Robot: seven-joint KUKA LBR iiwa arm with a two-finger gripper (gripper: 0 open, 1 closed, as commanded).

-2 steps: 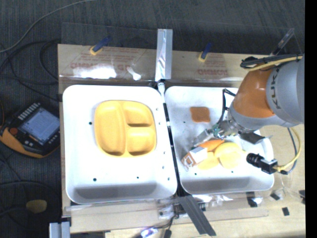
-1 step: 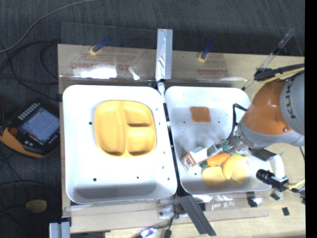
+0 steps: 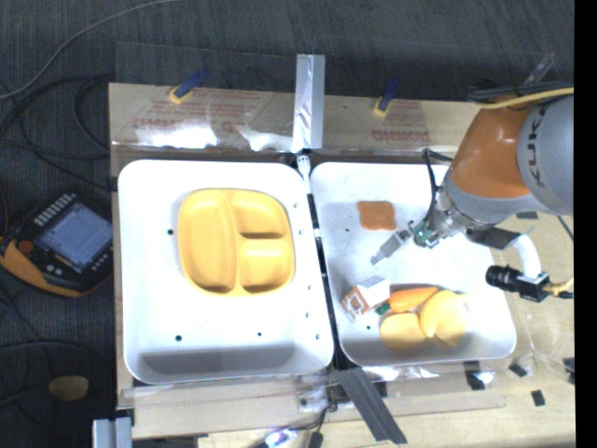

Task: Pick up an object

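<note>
one arm's jaws (image 3: 387, 248) seemingly above right bin (image 3: 340, 213).

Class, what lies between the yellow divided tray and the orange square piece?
In the camera view, the two bins' adjoining rims lie between the yellow divided tray and the orange square piece.

On the grey arm (image 3: 550, 152), at the frame's right edge just beyond the orange band (image 3: 490, 157), part of a dark brand name can be read: the letters "KU", running vertically and cut off by the edge. Left of the arm, reddish print runs across the clear plastic sheet (image 3: 215, 115) behind the bins, too faint to make out.
</note>
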